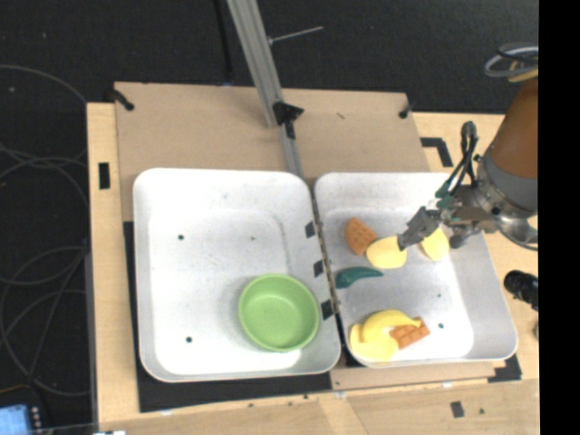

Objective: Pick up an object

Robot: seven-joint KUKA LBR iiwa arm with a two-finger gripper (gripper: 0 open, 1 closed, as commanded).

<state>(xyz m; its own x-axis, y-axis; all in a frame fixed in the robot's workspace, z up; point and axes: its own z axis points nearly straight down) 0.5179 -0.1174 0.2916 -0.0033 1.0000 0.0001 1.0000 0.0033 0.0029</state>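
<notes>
**Right bin: gripper and contents**

- Gripper [433, 229]: low over the right bin [480, 333], upper right part. Dark fingers spread apart; nothing seen held between them. Arm enters from the right, orange band above the wrist.
- Yellow piece, small [437, 246]: just below the gripper, touching or very nearly under its right finger; contact cannot be told.
- Yellow piece, rounded [387, 253]: just left of the gripper, at the tip of the left finger.
- Orange waffled piece [360, 235]: left of the rounded yellow piece, just beside it.
- Teal item [357, 277]: below these, near the bin's left wall.
- Yellow lump [379, 332] with a small orange piece [410, 334] against it: lower part of the bin, well apart from the gripper.
- Left bin [181, 207]: holds a green bowl [278, 311], upright, in its lower right corner.
</notes>
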